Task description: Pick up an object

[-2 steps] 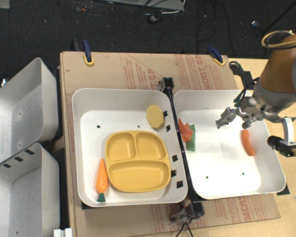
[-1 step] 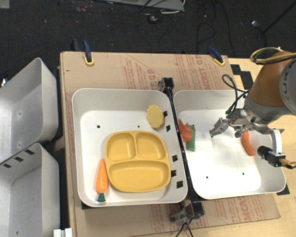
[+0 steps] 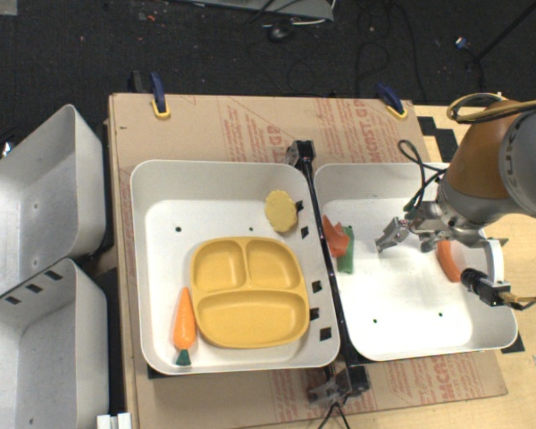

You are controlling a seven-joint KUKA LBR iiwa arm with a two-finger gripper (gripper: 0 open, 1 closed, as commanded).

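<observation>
Smooth yellow plastic tray [image 3: 250,291] in a matt white plastic bin [image 3: 152,239] on a rough cardboard sheet [image 3: 250,128].

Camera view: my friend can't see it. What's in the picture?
A robot arm's gripper hangs over the right white bin, near a red and green toy. The left bin holds a yellow tray and a carrot.

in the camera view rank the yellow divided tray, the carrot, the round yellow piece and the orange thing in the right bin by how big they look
1. Yellow divided tray, clearly largest.
2. Carrot.
3 and 4. Round yellow piece and orange thing look about alike; the orange thing is partly hidden by the gripper, so I won't rank them.
</observation>
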